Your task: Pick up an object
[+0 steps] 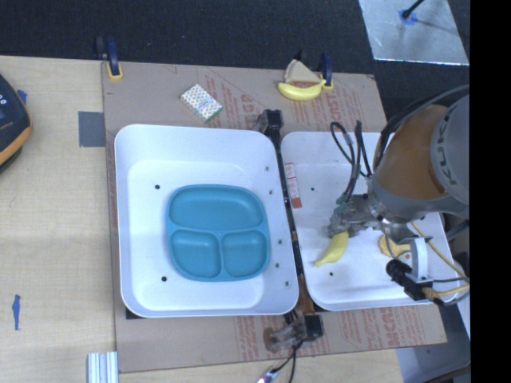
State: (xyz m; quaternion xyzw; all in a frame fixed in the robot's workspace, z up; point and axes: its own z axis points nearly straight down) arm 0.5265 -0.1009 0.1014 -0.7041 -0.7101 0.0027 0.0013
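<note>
Operator: Where did the target lie, and what did the step require?

Technician: The banana (333, 250) lay in the right bin (319, 290), its upper end just under the gripper (342, 223). Finger state could not be determined. A centred descent over its upper end seemed advisable.

Operator: Obstructions?

Technician: 1 yellow-white item (399, 248) lay nearby; cables (351, 146) hung above. The blue tray (217, 231) occupied the left bin (136, 214).

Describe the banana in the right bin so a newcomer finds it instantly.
Start at the right white bin, the one the grey arm reaches over. Near its lower middle, just below the claw, lies a small yellow banana, slanting from upper right to lower left. The other banana lies outside the bins, on the cardboard behind them.
</note>
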